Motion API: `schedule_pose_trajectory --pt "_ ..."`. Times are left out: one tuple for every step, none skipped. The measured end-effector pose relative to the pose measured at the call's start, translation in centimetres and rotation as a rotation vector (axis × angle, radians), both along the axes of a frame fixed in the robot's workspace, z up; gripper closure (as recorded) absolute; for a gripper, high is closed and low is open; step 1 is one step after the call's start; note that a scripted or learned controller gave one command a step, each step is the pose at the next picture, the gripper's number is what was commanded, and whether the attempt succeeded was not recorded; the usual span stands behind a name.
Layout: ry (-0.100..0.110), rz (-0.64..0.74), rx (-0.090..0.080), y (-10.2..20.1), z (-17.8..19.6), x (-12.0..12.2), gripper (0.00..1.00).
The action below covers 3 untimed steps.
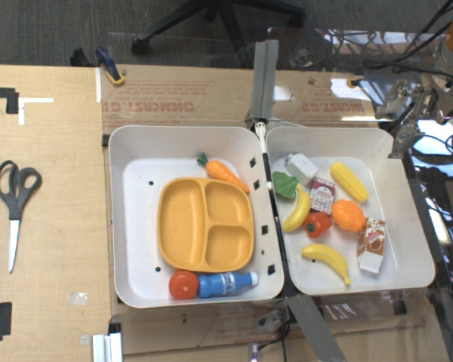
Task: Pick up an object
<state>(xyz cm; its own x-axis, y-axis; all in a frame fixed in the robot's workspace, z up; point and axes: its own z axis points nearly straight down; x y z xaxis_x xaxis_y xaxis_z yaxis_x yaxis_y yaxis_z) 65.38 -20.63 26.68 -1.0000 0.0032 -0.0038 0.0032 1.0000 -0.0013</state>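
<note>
The right bin [408, 202] holds several toy foods: a corn cob [349, 182], an orange [348, 215], two bananas [297, 210] [326, 260], a red pepper [315, 225], a green leafy piece [285, 185], a grey-white block [300, 166], a red packet [322, 196] and a small carton [371, 245]. The left bin [128, 202] holds a yellow divided plate [206, 225], a carrot [225, 173], a red tomato [183, 285] and a blue bottle [226, 283]. My gripper [408, 130] hangs beyond the right bin's back right corner, apart from every object, amid cables.
Scissors [15, 191] lie on the wooden bench at far left. A grey post [264, 81] rises behind the divider between the bins. Cables and metal parts crowd the back right. A cardboard sheet [174, 100] lies behind the left bin.
</note>
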Motion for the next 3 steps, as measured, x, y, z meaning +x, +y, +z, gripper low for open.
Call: schedule_pose_trajectory --pt "-0.009 -0.147 0.001 4.3 -16.8 0.0 0.00" --pt "-0.008 -0.315 0.001 6.2 -16.9 -6.1 0.00" --pt "-0.010 -0.311 0.001 6.3 -15.8 -6.0 1.00"
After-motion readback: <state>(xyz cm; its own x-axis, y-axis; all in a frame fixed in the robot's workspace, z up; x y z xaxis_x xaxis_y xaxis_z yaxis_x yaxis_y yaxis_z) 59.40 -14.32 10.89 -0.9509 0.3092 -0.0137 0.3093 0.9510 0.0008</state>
